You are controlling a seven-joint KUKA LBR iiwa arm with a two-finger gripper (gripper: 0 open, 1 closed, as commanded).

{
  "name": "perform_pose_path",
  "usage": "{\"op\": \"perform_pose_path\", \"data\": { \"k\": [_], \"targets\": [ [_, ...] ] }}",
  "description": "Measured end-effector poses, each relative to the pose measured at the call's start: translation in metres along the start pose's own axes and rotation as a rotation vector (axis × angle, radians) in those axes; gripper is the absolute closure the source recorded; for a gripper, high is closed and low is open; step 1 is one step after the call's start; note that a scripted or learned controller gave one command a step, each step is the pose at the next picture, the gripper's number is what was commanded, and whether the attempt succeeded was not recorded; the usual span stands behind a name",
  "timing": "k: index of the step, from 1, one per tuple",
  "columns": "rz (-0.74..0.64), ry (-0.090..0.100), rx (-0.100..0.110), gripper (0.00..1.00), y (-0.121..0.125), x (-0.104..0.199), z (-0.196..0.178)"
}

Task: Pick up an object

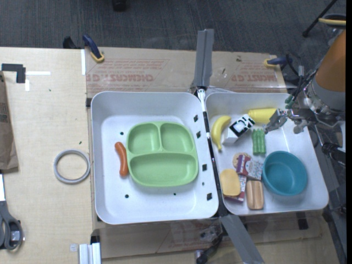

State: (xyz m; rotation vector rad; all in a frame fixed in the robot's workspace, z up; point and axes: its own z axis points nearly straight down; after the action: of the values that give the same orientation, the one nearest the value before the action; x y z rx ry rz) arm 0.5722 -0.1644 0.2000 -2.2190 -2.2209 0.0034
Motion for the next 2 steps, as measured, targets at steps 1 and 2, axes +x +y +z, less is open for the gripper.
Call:
{"op": "perform_pose_path", "data": {
  "k": [1, 2],
  "targets": [
    [-0.231, 0.000, -0.001, 0.00, 0.002, 0.066, 0.109],
    [-0.285, 0.000, -0.002, 0.00, -0.044, 0.058, 0.052]
  ]
}}
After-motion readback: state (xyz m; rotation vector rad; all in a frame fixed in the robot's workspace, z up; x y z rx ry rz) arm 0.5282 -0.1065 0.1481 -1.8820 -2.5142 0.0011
